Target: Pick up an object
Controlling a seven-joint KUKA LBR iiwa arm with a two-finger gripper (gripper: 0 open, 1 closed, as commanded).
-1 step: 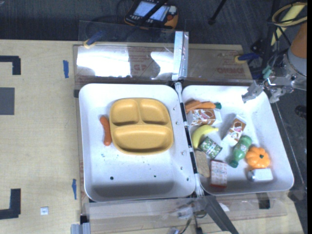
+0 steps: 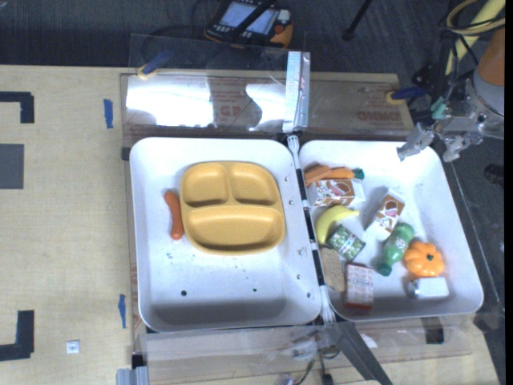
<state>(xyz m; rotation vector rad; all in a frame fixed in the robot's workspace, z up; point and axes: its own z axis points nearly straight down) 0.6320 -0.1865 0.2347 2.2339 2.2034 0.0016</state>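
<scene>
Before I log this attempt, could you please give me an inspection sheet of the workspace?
Surface: left bin and right bin side by side on the bench.
Job's things: yellow tray and orange sausage in left bin; banana, green bottle, pumpkin, cartons in right bin.
Clutter: nothing seen.
Grippers: pincer above right bin's far right corner, holding nothing.
Cables: yellow coil top right.
Surroundings: handheld controller beyond bench.

No words or numbers can be read. The little boxes [image 2: 334, 191] and the bottle [image 2: 394, 247] have labels, but the print is too small and blurry.
</scene>
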